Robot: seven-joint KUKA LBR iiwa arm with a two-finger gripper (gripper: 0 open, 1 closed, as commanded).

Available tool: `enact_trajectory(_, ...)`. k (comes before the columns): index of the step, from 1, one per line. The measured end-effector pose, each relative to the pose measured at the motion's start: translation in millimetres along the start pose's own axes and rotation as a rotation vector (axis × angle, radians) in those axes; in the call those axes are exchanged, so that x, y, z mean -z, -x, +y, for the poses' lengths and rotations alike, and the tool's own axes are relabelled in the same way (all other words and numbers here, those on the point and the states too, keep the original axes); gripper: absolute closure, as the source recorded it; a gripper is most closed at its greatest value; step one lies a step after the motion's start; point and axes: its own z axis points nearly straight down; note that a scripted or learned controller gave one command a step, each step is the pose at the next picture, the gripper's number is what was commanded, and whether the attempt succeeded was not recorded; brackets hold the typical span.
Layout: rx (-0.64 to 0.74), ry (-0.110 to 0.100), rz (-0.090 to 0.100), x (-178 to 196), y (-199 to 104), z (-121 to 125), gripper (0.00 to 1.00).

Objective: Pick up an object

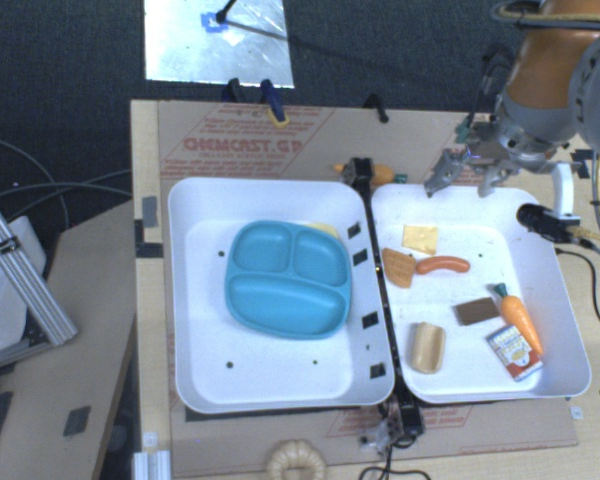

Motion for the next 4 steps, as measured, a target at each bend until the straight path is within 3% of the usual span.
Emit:
enact_trajectory(1,0.001,0.013,-0.001,8.8,-0.2,2.2,0.0)
enact_trajectory(3,0.003,0.011,-0.001,-77.2,-7.5,1.4,0.0)
enact_trajectory(4,0.0,0.009,-0.001,-138.6,-8.1,-3.1,0.0)
